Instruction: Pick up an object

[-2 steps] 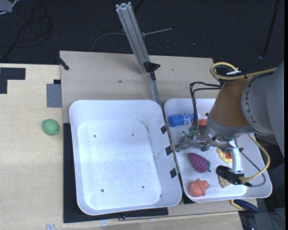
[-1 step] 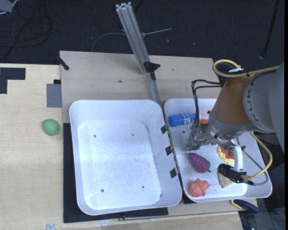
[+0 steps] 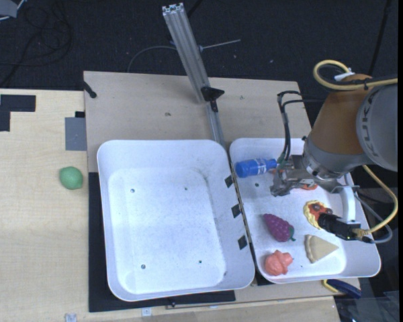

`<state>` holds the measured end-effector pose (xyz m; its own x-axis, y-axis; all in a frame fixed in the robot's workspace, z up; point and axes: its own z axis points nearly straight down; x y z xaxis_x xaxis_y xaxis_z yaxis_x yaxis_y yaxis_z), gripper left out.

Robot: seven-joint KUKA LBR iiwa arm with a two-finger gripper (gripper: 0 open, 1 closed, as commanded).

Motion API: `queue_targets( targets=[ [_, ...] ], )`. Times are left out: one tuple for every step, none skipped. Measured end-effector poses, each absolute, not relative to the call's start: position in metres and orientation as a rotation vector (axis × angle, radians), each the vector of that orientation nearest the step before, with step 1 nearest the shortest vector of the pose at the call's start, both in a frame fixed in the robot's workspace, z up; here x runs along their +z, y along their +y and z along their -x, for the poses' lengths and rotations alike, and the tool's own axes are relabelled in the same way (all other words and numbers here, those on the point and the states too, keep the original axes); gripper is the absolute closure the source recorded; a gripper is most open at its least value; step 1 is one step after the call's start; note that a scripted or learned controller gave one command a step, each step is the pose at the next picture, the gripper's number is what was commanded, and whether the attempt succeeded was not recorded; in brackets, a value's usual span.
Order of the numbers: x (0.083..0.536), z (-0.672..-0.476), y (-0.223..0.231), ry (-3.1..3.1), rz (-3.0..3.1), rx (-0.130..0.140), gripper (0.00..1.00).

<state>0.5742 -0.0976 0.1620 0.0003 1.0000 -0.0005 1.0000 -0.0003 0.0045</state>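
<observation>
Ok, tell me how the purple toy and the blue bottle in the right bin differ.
The purple toy is a knobbly grape-like bunch with a green bit at one end; the blue bottle is smooth, tube-shaped, with a white cap. The toy lies mid-bin, apart from the gripper; the bottle lies at the bin's far end, just beside the gripper. Both lie on their sides in the right bin.
</observation>
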Motion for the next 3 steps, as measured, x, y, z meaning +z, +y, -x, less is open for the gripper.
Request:
queue_targets(
  targets=[
    [0.202,-0.575,-0.098,2.219,-2.220,0.003,1.00],
    [0.209,-0.575,-0.040,2.226,-2.218,0.001,1.00],
    [0.214,-0.583,0.021,2.227,-2.217,0.001,1.00]
  ],
)
